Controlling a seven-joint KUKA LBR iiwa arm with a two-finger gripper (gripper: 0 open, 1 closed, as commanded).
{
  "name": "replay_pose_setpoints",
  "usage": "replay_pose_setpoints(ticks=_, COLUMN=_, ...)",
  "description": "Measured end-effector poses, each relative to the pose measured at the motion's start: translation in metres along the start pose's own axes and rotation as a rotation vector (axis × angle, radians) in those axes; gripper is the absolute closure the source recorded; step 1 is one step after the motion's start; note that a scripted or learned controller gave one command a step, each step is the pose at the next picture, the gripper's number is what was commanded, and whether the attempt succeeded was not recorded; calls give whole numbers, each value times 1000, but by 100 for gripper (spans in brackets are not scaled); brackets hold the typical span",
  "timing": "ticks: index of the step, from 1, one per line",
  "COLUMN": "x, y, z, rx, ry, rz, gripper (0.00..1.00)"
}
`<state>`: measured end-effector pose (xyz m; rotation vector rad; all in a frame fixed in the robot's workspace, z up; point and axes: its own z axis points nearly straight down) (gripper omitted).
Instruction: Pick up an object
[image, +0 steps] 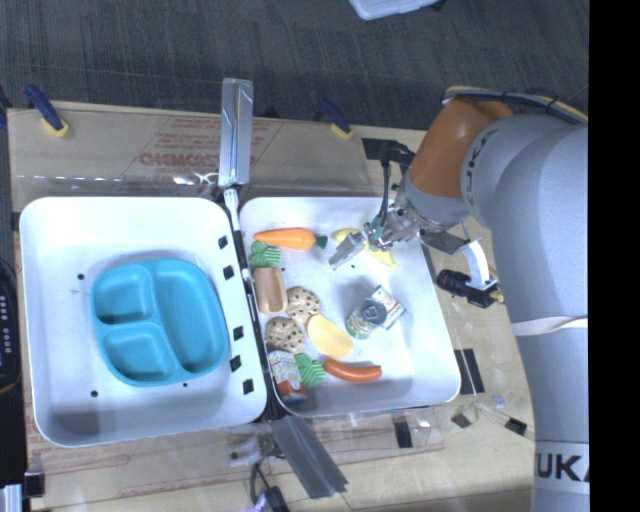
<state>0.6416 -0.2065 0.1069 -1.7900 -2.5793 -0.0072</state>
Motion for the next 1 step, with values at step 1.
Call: replay_pose_setpoints(ticks=1, x=15, y=-46, z=15, rx=5, ry=-2, rz=-84, gripper=0)
